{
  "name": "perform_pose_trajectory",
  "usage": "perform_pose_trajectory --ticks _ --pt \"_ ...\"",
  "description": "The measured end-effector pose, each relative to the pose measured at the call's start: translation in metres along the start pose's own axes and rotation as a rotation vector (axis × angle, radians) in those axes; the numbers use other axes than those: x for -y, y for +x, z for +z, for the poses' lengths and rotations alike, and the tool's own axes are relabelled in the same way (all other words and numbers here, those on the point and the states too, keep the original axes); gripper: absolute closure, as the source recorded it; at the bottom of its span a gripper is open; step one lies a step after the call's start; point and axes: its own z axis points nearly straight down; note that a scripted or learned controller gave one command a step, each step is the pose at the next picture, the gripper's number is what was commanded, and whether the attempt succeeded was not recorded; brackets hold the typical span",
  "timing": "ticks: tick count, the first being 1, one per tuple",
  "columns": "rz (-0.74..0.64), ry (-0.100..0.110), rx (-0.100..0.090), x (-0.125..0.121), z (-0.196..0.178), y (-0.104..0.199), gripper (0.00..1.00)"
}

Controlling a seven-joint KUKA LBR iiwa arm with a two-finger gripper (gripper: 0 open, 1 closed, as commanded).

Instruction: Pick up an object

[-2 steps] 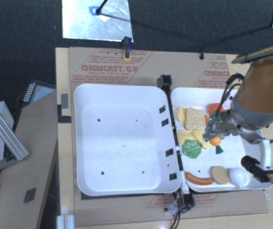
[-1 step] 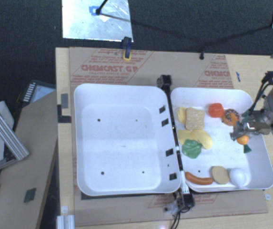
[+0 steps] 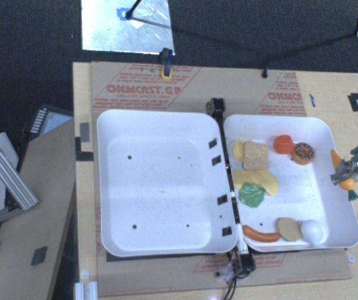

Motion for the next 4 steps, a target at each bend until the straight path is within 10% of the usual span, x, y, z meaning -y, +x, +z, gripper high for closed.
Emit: perform_pose_trajectory --ticks 1,2,3,4 --pt "-0.012 -0.01 0.001 -0.065 -0.073 -0.004 1.0" --pt "-0.015 -0.006 -0.002 -0.181 -0.071 -0.001 1.0" --pt "-0.017 0.01 -0.01 -0.181 0.059 0.083 1.0" --pt "-0.007 0.01 -0.007 -0.118 0.09 0.105 1.0"
